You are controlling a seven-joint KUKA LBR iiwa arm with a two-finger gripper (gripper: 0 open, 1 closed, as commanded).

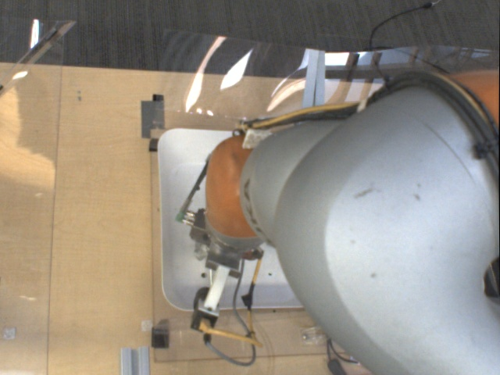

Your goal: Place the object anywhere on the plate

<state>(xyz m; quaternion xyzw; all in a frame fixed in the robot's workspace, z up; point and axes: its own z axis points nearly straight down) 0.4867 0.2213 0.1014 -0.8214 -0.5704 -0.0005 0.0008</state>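
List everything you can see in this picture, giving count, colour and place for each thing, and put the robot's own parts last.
bench: one, pale wood, across the view below the carpet
bin: one, white, middle of the bench, largely covered by the arm
corner blocks: two, black, at the bin's two left corners
carpet: one, dark grey, along the top
cable: one, black, on the carpet at top right
arm: one, grey, reaching in from the right over the bin
orange band: one, orange, above the wrist

We note: shallow white plastic bin on pale wooden bench, left of centre. Grey arm with orange band over bin from right, covering its right side. Gripper above bin's front part.
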